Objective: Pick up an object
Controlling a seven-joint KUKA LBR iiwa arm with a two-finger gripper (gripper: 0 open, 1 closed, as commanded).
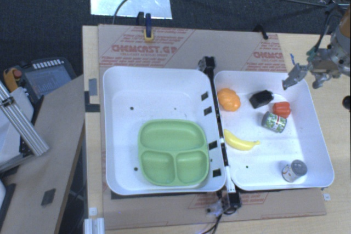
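Note:
The right bin (315, 140) holds an orange (228, 100), a black block (261, 98), a red pepper-like piece (281, 108), a small green can (273, 121), a yellow banana (239, 141) and a grey-topped small jar (294, 170). My gripper (305, 79) hangs at the right edge, above the bin's far right corner, with its two fingers spread apart and nothing between them. It is up and to the right of the black block and red piece.
The left bin (118, 118) holds a green divided plate (174, 152). A black clamp strip (215, 118) runs between the bins. Cardboard (164, 46) lies under both bins. A cable arcs across the back, and a teach pendant (46, 80) sits at the left.

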